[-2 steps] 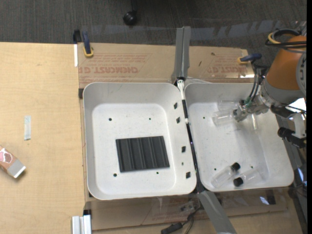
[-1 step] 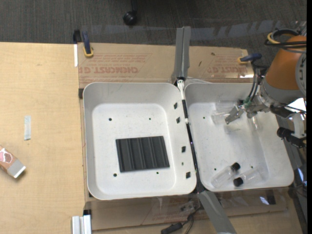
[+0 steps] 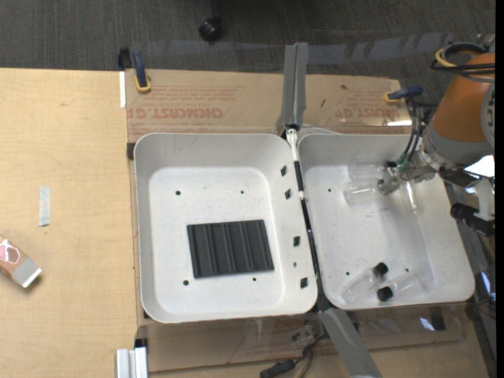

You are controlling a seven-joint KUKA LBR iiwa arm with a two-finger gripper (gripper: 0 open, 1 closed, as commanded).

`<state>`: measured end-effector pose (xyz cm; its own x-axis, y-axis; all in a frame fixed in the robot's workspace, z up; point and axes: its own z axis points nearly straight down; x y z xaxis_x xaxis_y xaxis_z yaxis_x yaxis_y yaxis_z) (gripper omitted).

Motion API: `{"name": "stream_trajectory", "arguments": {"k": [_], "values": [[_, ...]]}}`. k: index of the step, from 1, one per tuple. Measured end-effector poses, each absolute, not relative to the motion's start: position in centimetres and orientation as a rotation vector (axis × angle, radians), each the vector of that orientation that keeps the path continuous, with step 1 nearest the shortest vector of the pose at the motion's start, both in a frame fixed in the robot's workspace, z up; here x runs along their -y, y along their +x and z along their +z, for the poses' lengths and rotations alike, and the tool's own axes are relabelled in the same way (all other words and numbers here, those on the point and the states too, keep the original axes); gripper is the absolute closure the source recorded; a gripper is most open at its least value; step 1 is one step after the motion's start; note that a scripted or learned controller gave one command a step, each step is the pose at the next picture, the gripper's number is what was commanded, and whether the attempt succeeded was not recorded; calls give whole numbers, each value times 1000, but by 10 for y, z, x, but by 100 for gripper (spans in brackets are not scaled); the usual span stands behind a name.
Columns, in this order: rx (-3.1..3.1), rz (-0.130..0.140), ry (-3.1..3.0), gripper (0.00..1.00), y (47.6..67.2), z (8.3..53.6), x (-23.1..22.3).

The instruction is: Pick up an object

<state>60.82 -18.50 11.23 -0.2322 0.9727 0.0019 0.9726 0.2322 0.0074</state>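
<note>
A cardboard sheet (image 3: pixel 236 105) lies under the far edge of both bins, with a blue clamp (image 3: pixel 140 73) at its far left corner and another (image 3: pixel 402 94) at far right. On the wooden bench (image 3: pixel 63 132) to the left lie a small grey strip (image 3: pixel 44 207) and, nearer, a tube (image 3: pixel 17 263).

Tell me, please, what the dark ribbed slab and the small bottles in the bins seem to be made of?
Ribbed slab: probably rubber or matte plastic; dark grey, grooved, no shine.
Bottles: apparently clear plastic; the white bin shows through them, caps black.
</note>
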Motion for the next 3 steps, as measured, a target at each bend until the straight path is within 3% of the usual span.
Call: {"name": "stream_trajectory", "arguments": {"k": [1,2,3], "values": [[-2463,11,1945,0,608,112,185],[-2513,46,1895,0,607,100,194],[-2500,25,1889,100,605,108,201]]}}
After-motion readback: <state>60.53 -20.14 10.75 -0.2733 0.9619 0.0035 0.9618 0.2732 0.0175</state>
